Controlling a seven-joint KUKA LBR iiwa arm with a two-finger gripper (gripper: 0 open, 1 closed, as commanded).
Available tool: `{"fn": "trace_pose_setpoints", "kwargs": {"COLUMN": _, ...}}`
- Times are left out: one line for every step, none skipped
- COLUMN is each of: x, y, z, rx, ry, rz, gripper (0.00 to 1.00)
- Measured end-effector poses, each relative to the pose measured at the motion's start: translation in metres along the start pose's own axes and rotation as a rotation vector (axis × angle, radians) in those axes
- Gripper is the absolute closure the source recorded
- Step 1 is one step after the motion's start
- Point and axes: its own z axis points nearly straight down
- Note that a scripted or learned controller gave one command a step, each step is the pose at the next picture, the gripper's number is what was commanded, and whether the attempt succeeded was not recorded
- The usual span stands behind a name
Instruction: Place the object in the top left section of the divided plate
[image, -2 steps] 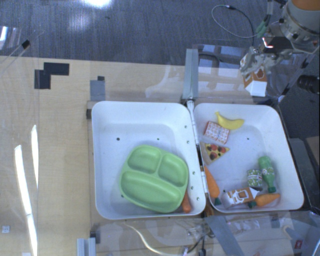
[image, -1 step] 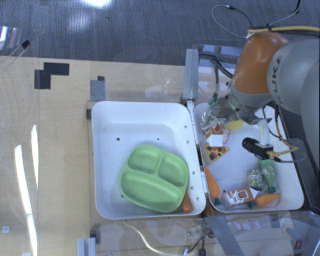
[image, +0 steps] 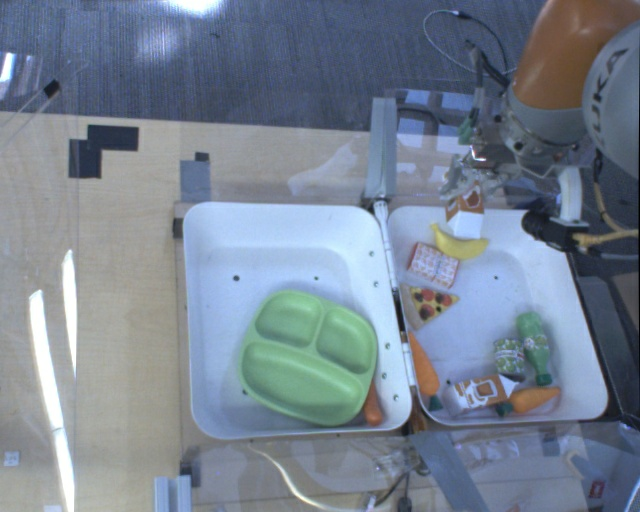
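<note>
The green divided plate (image: 308, 357) lies in the left bin (image: 215, 300), towards its front right. My gripper (image: 467, 190) hangs over the back rim of the right bin (image: 580, 330). A small orange and white carton (image: 465, 213) sits between its fingertips, its top caught by them, just above a yellow banana (image: 459, 245). The carton's lower end hangs in front of the banana's back edge.
The right bin holds a waffle square (image: 432, 265), a pizza slice (image: 430, 303), a carrot (image: 424, 368) by the divider, a green bottle (image: 527, 347), a milk carton (image: 478, 393) and another carrot (image: 534, 399). A small orange piece (image: 372, 408) lies at the plate's front right edge.
</note>
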Motion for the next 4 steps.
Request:
{"fn": "trace_pose_setpoints", "kwargs": {"x": 0.059, "y": -0.017, "z": 0.037, "rx": 0.003, "ry": 0.002, "rz": -0.126, "gripper": 1.00}}
{"fn": "trace_pose_setpoints", "kwargs": {"x": 0.037, "y": -0.016, "z": 0.045, "rx": 0.003, "ry": 0.001, "rz": -0.093, "gripper": 1.00}}
{"fn": "trace_pose_setpoints", "kwargs": {"x": 0.095, "y": -0.053, "z": 0.038, "rx": 0.004, "ry": 0.002, "rz": -0.006, "gripper": 1.00}}
{"fn": "trace_pose_setpoints", "kwargs": {"x": 0.137, "y": -0.032, "z": 0.051, "rx": 0.005, "ry": 0.002, "rz": 0.059, "gripper": 1.00}}
